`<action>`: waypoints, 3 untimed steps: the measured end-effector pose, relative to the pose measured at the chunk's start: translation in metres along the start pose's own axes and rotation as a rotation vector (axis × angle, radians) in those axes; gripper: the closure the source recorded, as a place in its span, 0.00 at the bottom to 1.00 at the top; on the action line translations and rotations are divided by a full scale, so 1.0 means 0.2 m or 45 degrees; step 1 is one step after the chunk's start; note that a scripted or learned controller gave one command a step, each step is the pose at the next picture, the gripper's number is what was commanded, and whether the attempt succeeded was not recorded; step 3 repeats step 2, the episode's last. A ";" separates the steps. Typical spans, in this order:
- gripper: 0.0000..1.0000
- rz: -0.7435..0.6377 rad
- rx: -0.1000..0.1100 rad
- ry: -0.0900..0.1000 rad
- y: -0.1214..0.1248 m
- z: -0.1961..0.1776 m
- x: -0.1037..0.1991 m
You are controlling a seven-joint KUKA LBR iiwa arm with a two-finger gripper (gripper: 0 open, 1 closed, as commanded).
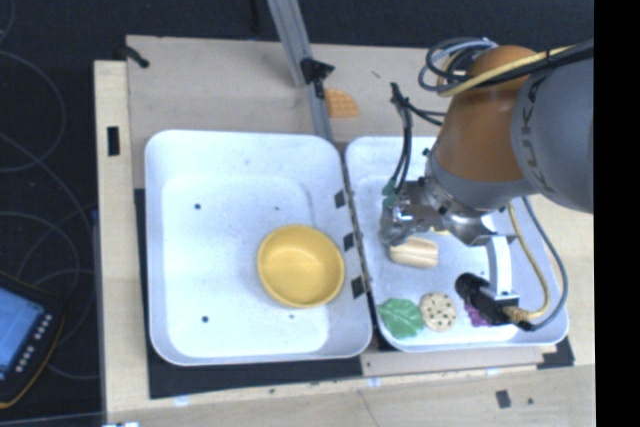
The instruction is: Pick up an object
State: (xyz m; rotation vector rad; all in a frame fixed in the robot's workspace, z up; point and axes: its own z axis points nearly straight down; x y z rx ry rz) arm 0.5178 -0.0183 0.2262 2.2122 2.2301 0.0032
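My gripper [404,227] hangs low in the right bin [372,163], near its left wall. A cream, bread-like piece [414,253] lies right under and beside the fingertips; whether it sits between them is not clear. A green leaf-shaped item [401,316] and a speckled cookie [437,311] lie at the bin's front. A purple item [484,314] shows at the front right, partly covered by a black cable end. A yellow bowl [300,265] sits in the left bin [190,215], near its right side.
The arm's orange and grey body [500,130] covers the back and right of the right bin. A grey metal pole [285,15] slants down to the bins' shared divider. A small orange piece [341,103] lies on the bench behind the bins.
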 end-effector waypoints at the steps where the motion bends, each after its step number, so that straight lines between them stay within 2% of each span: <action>1: 1.00 -0.002 -0.001 0.002 0.00 -0.07 0.29; 2: 1.00 -0.001 0.001 0.001 0.00 -0.10 0.52; 3: 1.00 -0.001 0.001 0.001 0.00 -0.10 0.52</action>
